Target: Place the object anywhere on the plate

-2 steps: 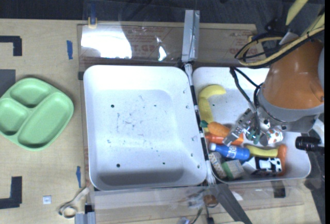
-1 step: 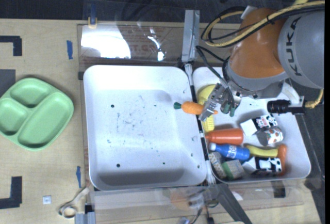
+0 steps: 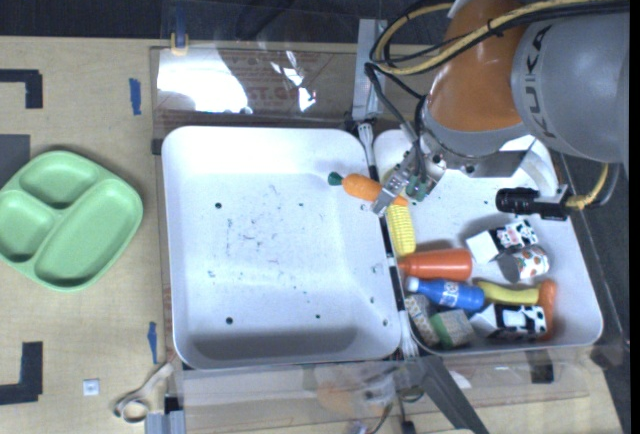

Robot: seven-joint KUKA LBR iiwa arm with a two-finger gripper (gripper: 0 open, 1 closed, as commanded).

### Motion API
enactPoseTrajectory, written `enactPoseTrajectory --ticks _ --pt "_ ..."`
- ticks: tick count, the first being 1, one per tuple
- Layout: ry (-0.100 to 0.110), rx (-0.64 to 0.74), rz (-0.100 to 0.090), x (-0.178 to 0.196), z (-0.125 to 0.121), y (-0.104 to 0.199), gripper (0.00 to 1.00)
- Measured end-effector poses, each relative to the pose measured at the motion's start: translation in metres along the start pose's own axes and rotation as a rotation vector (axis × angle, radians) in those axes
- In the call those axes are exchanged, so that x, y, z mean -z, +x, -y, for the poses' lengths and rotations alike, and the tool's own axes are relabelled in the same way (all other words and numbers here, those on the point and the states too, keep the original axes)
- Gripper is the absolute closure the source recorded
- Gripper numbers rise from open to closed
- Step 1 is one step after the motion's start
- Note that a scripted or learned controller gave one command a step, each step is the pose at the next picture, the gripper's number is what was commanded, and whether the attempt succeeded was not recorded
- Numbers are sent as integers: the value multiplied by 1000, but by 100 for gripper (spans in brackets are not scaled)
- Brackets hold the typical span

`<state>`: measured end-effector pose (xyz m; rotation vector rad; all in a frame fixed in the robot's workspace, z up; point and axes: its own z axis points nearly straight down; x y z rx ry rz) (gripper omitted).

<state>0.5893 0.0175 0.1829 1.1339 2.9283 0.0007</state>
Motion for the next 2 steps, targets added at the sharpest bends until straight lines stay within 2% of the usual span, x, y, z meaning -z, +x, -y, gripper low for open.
enactPoseTrajectory --ticks 1,2 --pt "2 102 -3 0 11 63 100" --pt "1 101 -3 0 11 63 0"
